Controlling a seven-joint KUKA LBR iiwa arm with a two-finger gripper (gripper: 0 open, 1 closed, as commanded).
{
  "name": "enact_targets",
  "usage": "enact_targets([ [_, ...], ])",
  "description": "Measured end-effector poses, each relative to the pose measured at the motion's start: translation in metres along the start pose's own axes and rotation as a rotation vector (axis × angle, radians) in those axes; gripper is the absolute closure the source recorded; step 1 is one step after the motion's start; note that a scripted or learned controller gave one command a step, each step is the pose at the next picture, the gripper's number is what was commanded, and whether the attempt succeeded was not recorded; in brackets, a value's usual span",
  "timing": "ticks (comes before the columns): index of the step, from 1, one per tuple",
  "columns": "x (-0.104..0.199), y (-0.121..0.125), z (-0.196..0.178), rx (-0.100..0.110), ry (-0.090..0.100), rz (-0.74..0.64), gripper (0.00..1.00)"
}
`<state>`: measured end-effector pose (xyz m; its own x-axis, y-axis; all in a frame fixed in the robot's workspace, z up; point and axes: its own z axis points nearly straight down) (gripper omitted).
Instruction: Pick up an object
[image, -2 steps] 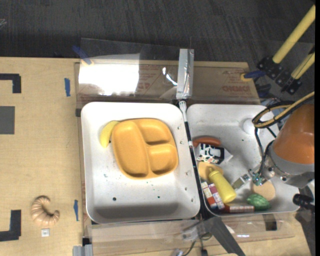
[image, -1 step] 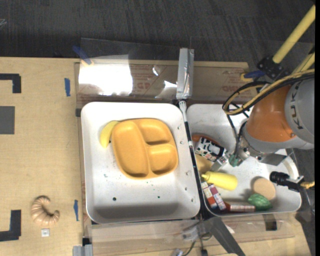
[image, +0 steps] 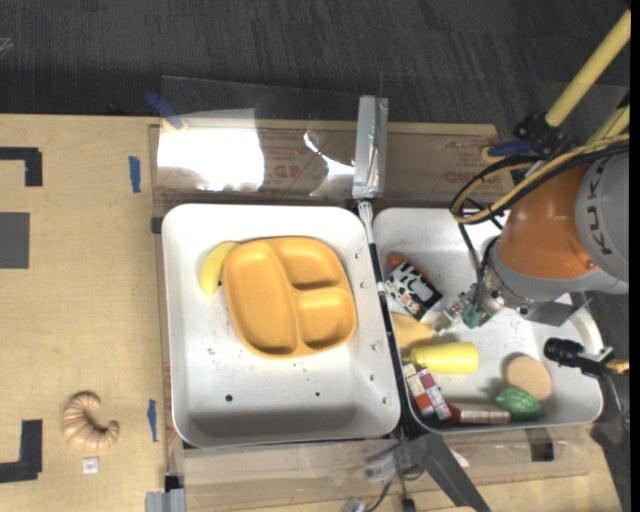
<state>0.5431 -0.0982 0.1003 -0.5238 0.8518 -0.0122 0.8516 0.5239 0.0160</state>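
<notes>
camera view: one look from above, both bins side by side on the tabletop (image: 70, 300).
arm: grey body and orange band coming in from the right, hanging over the right bin (image: 585, 400).
end effector (image: 470, 310): low over the right bin's middle, close above the clutter. i can't tell whether it is open or closed from this angle, and nothing shows as gripped.
nearest target: the yellow cylinder (image: 440, 357), lying just below and a little left of the end effector in the picture, long axis roughly left to right.
key relation: a short drop toward the near edge of the bin looks like all it takes to get over it, gripping across the short width.
other candidates: the black-and-white patterned box (image: 412, 288) just left of the end effector, the tan round object (image: 530, 376) and green object (image: 519, 402) further toward the bin's lower right.
left bin (image: 200, 400): holds a yellow divided tray (image: 290, 295), well away from the arm.
hedge: small items along the right bin's lower edge are too jumbled to name, probably a marker.
</notes>
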Motion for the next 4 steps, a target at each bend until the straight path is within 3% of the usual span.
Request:
enact_targets([
  [1, 0.06, 0.061, -0.124, 0.007, 0.009, 0.107, 1.0],
  [2, 0.06, 0.024, -0.137, 0.016, 0.013, -0.044, 1.0],
  [3, 0.099, -0.011, -0.124, 0.015, 0.014, -0.123, 1.0],
  [4, 0.124, 0.007, -0.159, 0.015, 0.008, 0.376, 1.0],
])
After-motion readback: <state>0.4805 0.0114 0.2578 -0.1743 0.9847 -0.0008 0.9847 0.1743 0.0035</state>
